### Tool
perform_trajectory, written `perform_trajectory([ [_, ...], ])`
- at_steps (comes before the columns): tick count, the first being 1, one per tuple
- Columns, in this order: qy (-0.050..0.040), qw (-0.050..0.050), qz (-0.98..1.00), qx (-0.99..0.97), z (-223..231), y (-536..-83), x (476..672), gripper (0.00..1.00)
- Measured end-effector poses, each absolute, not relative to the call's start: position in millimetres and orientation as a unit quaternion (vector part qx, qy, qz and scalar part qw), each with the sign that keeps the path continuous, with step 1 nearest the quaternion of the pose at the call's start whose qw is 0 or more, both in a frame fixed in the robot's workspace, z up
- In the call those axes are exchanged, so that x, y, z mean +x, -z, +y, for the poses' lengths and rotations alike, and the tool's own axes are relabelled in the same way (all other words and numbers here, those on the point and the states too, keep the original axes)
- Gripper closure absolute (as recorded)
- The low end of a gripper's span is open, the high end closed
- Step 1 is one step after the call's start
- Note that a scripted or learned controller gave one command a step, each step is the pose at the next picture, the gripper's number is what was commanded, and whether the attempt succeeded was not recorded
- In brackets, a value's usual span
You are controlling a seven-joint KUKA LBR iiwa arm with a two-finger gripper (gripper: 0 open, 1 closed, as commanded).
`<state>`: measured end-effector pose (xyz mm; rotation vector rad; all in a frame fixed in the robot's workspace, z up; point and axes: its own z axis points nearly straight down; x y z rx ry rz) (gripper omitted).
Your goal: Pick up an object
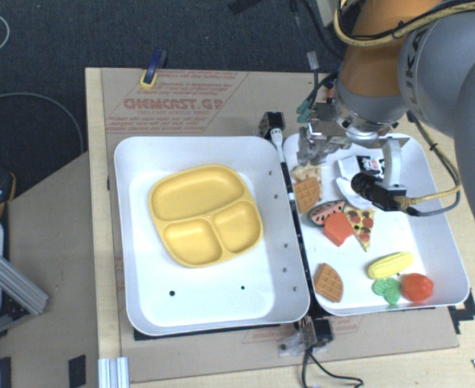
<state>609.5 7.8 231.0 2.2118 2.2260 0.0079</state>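
A square waffle [307,193] lies flat just below the claw [313,153]; watermelon slice [326,211], pizza slice [361,225] and corn [389,263] lie farther off.

Bright even light; soft shadows; slightly blurry.

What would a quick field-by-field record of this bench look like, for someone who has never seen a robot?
left bin: holds a yellow divided plate
right bin: holds toy food
toy food seen: two waffles, watermelon slice, pizza slice, corn cob, tomato
arm: grey with an orange band, reaching in from the right
end effector: low over the far left corner of the right bin, above the upper waffle
grasp: cannot tell
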Motion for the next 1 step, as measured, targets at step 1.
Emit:
perform_trajectory([
  [1, -0.0007, 0.002, 0.708, 0.707, 2.2, -232.2, 612.6, 1.0],
])
